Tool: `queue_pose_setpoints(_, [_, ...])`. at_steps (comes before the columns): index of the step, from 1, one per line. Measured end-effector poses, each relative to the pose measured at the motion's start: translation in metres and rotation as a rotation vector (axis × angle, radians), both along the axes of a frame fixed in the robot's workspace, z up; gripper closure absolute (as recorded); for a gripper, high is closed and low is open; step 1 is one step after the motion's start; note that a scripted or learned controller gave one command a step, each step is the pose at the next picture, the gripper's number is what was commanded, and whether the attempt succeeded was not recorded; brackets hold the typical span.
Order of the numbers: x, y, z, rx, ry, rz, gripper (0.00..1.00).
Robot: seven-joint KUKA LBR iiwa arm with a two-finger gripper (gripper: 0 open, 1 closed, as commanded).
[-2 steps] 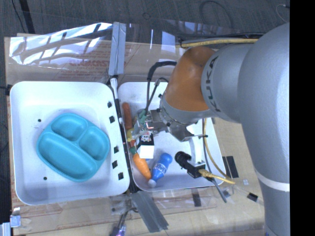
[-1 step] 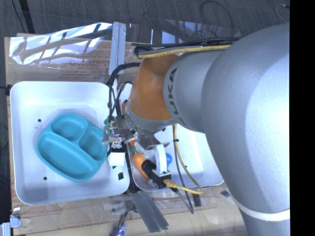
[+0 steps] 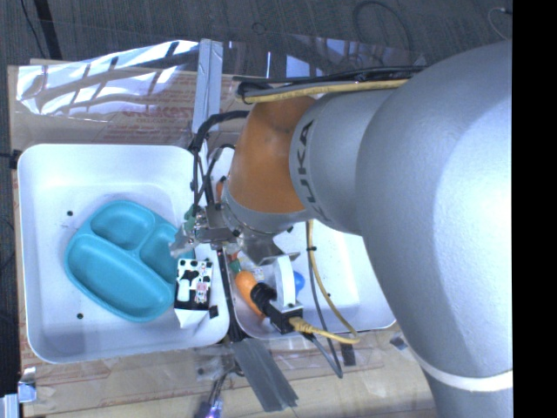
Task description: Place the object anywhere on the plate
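In the left white bin (image 3: 43, 233), the blue plate (image 3: 122, 259) lies just beside the gripper (image 3: 196, 277), grip unclear.

You see two white bins: the left bin (image 3: 43, 259) spreads out to the gripper's left, the right bin (image 3: 370, 307) lies just right of it. Both rest on the brown counter (image 3: 113, 111). Dark carpeted floor (image 3: 130, 7) lies beyond, well above the gripper.
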State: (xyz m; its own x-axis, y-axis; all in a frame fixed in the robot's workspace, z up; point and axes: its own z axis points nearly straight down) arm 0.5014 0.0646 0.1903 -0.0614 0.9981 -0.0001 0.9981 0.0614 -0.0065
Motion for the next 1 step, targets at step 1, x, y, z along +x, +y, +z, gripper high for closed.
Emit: queue_pose_setpoints(1, [0.0555, 0.0668, -0.0780, -0.001, 0.000, -0.013, 0.00])
